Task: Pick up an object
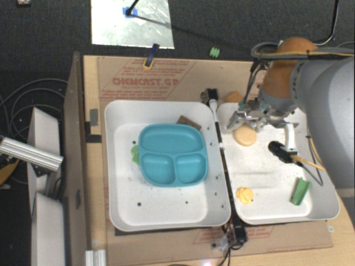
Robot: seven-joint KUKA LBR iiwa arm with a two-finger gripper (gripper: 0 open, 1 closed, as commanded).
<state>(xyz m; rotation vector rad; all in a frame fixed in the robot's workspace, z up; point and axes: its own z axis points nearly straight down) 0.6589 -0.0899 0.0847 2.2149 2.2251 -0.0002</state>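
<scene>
My gripper [247, 123] hangs low over the back of the right bin [327, 204], with its fingers spread open. Directly below and touching its tips lies a tan round lump [245, 137], which is not between the fingers. A small yellow piece [244, 194] rests near the bin's front left. A green block [300, 191] lies at the front right. An orange piece [233, 97] sits at the bin's back rim, just left of the wrist.
The left bin [125, 204] holds a blue divided plate [172, 154], a brown piece [189, 121] behind it and a green bit [135, 153] at its left edge. The ridge between the bins [221, 148] runs just left of the gripper.
</scene>
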